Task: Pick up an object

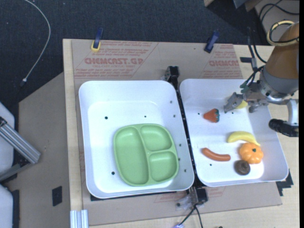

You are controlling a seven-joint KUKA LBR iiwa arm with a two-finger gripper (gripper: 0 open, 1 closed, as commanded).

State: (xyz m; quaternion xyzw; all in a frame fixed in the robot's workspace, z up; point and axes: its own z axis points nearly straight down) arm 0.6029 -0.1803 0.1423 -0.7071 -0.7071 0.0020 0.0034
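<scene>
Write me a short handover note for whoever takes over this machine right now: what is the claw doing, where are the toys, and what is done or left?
Claw: low over the far part of the right bin, with something yellow at its tip; I cannot tell whether it grips it.
Right bin: strawberry just left of the claw; banana, sausage, pumpkin and a brown round piece nearer the front.
Left bin: a green divided plate, nothing on it.
Done: no toy is visibly lifted.
Left: grasp one object and raise it.
</scene>
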